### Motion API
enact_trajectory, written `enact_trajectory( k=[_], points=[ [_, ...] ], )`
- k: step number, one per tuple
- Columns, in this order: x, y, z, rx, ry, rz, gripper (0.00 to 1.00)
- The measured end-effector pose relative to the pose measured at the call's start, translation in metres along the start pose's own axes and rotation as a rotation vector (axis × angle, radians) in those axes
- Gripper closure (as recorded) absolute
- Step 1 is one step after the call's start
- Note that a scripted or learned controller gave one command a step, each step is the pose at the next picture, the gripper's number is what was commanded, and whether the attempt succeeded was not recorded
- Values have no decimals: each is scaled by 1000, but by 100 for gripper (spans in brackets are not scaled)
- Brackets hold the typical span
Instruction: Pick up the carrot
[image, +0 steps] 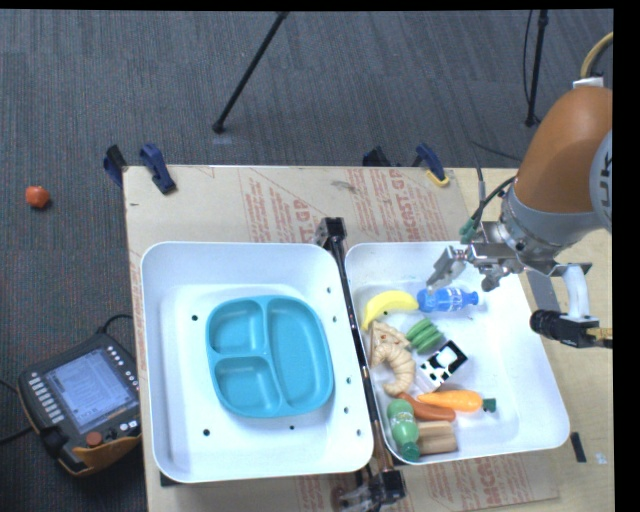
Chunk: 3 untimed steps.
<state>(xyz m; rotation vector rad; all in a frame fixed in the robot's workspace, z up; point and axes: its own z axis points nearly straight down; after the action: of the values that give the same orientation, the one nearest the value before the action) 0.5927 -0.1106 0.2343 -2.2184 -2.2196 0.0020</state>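
Approach step, no grasp yet. Two-finger metal pincer (468, 270) hovers spread open, holding nothing, just above the small blue plastic bottle (447, 299). Tapered orange carrot (452, 402) lies well below it toward the bin's near edge. Next: translate there, descend, close.

Even, fairly bright overhead light; soft shadows inside the white bins (250, 262); slightly soft focus throughout.

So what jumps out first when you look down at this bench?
The bright blue divided plate alone in the left bin, then the jumble of toy food in the right bin: a banana, a blue bottle and an orange carrot. Above the bottle hangs the arm's hand.
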Motion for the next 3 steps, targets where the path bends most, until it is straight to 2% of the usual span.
enact_trajectory(
  k=[1,2,3],
  points=[
    [10,-80,101,1,1,-173,0],
    [14,-117,106,0,0,-499,0],
    [11,-117,147,-3,-4,30,0]
  ],
)
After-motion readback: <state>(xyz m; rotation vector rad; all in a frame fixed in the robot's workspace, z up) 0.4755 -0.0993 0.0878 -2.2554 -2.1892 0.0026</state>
